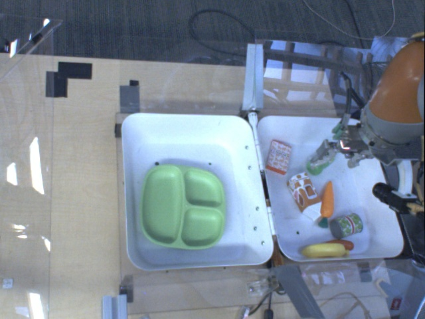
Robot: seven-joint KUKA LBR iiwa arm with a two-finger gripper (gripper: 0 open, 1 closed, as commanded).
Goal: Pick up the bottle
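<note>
Bottle (319, 163), carton (305, 190) beside, carrot (327, 200) near

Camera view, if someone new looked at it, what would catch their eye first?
Probably the green divided tray, lying alone in the left bin. Next, the arm's orange band at the right edge, with the claw low over the right bin near a small green-and-clear bottle, above a carrot and banana.

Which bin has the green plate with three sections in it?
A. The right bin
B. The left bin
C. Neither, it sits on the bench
B: the green plate lies flat inside the left bin, while the right bin holds the small food items like the banana and carrot.
</note>
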